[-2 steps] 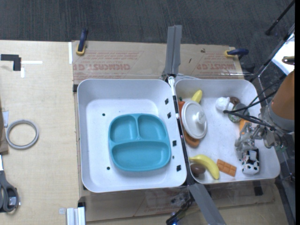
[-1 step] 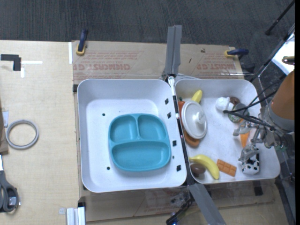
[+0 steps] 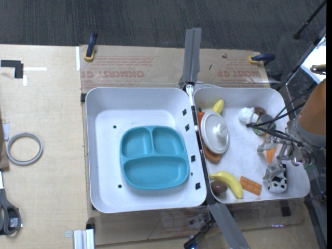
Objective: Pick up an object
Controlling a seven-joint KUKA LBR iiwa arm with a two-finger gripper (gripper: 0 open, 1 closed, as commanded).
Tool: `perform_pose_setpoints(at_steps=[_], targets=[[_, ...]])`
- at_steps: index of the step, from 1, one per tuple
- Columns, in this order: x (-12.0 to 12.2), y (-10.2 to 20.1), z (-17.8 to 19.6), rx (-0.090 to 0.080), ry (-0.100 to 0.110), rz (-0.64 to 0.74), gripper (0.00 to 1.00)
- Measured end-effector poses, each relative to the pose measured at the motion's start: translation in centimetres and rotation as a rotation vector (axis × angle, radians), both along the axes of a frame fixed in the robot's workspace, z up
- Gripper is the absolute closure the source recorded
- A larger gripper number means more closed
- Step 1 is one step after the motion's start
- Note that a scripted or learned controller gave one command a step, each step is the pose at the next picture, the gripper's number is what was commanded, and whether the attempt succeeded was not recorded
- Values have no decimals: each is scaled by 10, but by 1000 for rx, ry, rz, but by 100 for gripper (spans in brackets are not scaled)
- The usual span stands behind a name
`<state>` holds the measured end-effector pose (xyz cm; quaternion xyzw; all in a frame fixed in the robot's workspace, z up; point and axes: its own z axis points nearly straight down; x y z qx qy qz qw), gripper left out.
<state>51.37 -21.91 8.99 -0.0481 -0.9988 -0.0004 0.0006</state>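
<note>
My gripper (image 3: 275, 169) hangs low over the near right corner of the right bin (image 3: 236, 204), reaching in from the right with cables trailing behind it. Directly under its tip lies a small black-and-white object (image 3: 277, 182); whether they touch is unclear. An orange piece (image 3: 269, 153) lies just behind the gripper. Also in this bin are a white round lid (image 3: 215, 131) on a brown-orange item (image 3: 211, 154), a banana (image 3: 231, 183), a small yellow piece (image 3: 218, 106), an orange block (image 3: 251, 185), a dark brown lump (image 3: 219, 190) and a white object (image 3: 246, 115).
The left bin (image 3: 98, 139) holds a teal divided plate (image 3: 154, 157). A grey divider bar (image 3: 192, 56) runs up between the bins. On the bench at left lie a grey ring (image 3: 23, 148) and scissors (image 3: 9, 217). The arm's orange band (image 3: 316, 113) is at the right edge.
</note>
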Motion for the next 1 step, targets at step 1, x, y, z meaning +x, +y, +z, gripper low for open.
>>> perform_pose_setpoints(at_steps=[1], targets=[[1, 0, 7, -1, 0, 2, 100]])
